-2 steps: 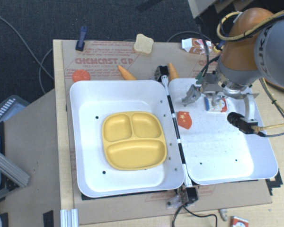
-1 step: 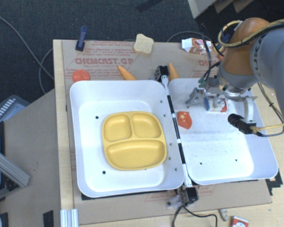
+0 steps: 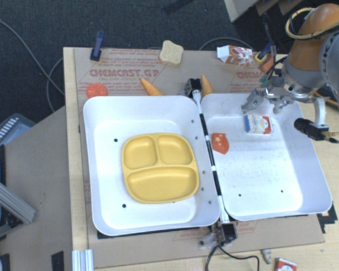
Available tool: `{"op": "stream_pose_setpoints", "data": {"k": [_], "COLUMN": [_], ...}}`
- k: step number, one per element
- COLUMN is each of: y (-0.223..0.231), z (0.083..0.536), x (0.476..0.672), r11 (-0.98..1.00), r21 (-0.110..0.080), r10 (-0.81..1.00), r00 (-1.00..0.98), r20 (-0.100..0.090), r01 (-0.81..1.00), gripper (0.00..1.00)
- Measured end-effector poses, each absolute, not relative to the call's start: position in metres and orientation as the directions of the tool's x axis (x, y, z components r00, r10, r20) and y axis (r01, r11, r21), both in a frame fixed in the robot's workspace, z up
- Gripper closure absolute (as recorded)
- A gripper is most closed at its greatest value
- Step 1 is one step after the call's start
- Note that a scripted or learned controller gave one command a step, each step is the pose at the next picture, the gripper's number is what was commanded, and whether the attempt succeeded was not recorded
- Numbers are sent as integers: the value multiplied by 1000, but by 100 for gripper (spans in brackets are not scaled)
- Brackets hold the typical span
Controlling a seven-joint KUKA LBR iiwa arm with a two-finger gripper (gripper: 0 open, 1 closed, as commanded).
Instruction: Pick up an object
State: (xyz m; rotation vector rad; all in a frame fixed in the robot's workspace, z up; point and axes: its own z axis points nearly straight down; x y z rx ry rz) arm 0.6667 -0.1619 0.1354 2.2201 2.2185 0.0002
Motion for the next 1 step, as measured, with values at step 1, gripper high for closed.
{"op": "stream_pose_setpoints", "data": {"k": [1], "y": [-181], "z": [84], "x": [645], "r11": [0], "r21": [-2], "r10": [1000], "r00": [0], "r20": [0], "r01": [1000], "gripper": [0]}}
